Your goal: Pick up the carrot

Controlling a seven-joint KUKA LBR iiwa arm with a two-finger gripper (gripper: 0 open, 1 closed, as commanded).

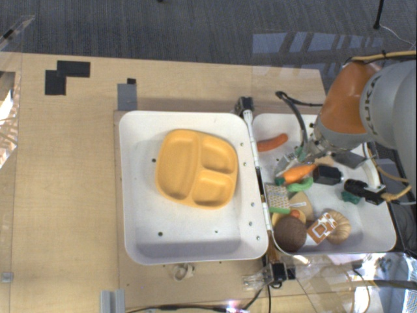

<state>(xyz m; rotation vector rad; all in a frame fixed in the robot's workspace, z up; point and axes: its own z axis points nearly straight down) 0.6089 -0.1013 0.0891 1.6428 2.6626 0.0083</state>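
From the fixed overhead camera, the two white bins sit side by side so that things can be taken from one and the other kept as a free surface: the left bin (140,194) carries a yellow compartment plate (196,167), while the right bin (381,237) is crowded with toy food. The carrot (300,173) lies near the middle of that right bin, tilted, its orange body pointing toward the divider and a green leafy piece (300,186) just below it; a red sausage (272,142) rests above it, and a brown round fruit (290,233) and a pastry-like item (331,227) sit lower down. The arm comes in from the right with its orange band (345,100) over the bin, and the gripper (311,156) hangs just above the carrot's right end (apparently lined up for a grasp). How far its pincer is spread I cannot tell, nor whether it touches the carrot
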